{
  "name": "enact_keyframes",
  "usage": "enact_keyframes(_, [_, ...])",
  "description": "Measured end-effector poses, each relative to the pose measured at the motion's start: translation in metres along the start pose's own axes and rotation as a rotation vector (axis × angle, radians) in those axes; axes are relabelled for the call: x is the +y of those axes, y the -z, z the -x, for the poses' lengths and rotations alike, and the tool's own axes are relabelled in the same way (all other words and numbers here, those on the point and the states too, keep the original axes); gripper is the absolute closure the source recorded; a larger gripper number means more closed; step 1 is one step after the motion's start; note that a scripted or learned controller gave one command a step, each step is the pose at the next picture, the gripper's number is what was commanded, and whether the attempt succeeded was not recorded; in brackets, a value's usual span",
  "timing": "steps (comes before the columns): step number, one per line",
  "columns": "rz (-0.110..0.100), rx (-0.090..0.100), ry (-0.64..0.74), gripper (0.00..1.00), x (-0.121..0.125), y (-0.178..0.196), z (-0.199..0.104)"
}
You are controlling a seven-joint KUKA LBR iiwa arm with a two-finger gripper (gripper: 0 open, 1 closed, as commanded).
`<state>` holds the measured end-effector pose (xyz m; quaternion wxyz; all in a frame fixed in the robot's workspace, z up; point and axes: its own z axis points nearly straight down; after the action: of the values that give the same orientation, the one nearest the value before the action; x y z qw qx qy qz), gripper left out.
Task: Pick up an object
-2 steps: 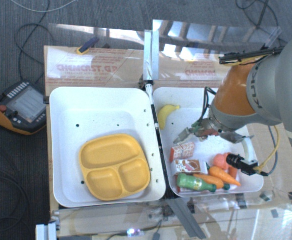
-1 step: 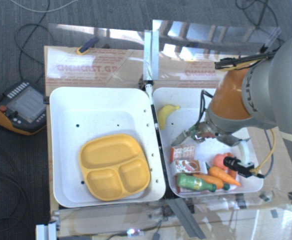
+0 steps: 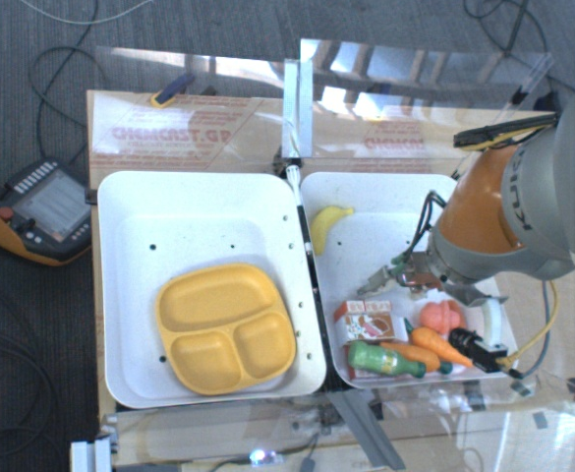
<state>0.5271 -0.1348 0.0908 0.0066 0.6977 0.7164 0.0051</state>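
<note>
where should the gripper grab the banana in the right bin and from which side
Judging by its pose, grip the banana across its thick curved middle, coming straight down from above. It lies flat and alone in the top-left corner of the right bin, hard by the left wall, so a sideways approach looks blocked. The fingers would best straddle its narrow width, along the wall.

Arm low, wrist bent leftward

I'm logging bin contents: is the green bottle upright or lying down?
Lying down: the bottle rests on its side along the right bin's near edge, beside the carrot.
</note>
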Motion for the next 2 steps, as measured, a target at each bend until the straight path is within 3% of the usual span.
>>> enact_keyframes(1, [-0.005,-0.005,-0.052,0.0,0.107,-0.003,0.036])
enact_keyframes(2, [-0.02,0.001,-0.054,0.0,-0.004,0.011,0.042])
